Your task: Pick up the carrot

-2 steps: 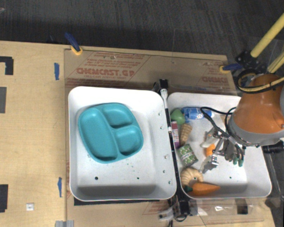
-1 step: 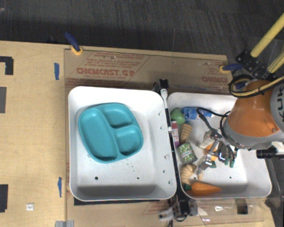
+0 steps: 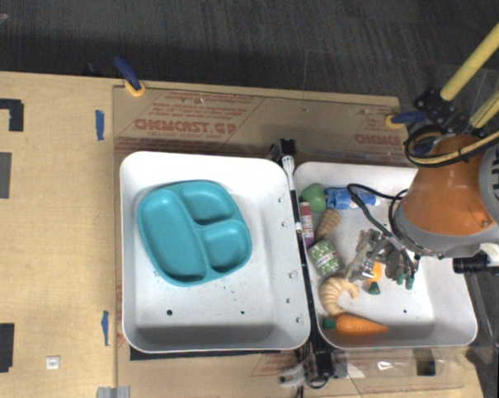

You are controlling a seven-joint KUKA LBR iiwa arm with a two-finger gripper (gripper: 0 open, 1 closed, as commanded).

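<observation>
Carrot (image 3: 359,325) at right bin's (image 3: 450,322) front edge; fingers (image 3: 369,269) above croissant (image 3: 337,292), state unclear

- A dark grey carpeted floor (image 3: 240,29) runs along the top.
- A light wooden bench (image 3: 41,251) fills the left side.
- A brown cardboard sheet (image 3: 195,121) with red print lies on it.
- Blue clamps (image 3: 127,75) grip its edge.

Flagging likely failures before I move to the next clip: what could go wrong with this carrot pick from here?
1. The carrot lies against the right bin's near wall, leaving little room for the gripper on that side.
2. The croissant sits between gripper and carrot, nearly touching the carrot's leafy end, so it may get nudged or grabbed instead.
</observation>
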